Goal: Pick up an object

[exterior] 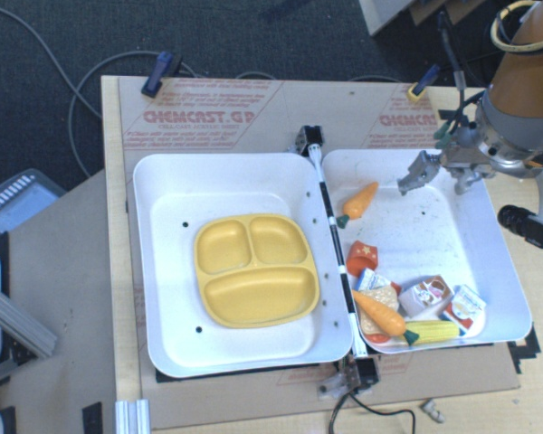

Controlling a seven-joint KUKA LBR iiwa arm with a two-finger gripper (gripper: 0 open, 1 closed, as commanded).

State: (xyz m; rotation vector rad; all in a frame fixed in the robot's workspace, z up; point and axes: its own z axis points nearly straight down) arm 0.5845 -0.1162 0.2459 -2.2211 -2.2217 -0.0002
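Claw: at the upper part of the right bin, hanging from the grey wrist that enters from the right; whether it is spread or pressed together cannot be told from this angle. Nothing is visible between its tips.

Carrot: small, orange, lying just left of and below the claw on the bin floor, apart from it, near the divider between the 2 bins.

Red piece: lower down, close to the divider.

Cluster along the right bin's lower edge: a second, larger carrot lying at a slant, a corn cob beside it, and 2 small white-and-red packets, all touching or nearly so.

Left bin: holds 1 yellow tray with 3 compartments, lying flat near the centre.

Tabletop: brown board under both bins, with red print, a blue clamp at its upper left corner and another at the upper right.
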